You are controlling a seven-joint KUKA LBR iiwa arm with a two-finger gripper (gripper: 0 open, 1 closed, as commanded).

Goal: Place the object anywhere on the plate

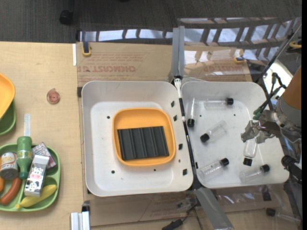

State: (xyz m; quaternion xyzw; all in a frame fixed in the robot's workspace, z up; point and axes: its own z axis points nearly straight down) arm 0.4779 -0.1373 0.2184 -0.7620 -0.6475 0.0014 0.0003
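Clear vials with black caps [214, 166] lie scattered in the right bin [240, 87]; the gripper [254, 132] hangs over one vial [249, 151], fingers impossible to judge. An orange plate [143, 117] with a dark ridged insert [144, 143] sits in the left bin [96, 128]

A robotics lab: 2 shallow white bins [91, 128] sit side by side on cardboard sheeting [124, 63], clear test vials [213, 131] scattered in the right one, toy food on a green tray [53, 188], grey office carpet [144, 8] beyond the wooden surface [38, 66].
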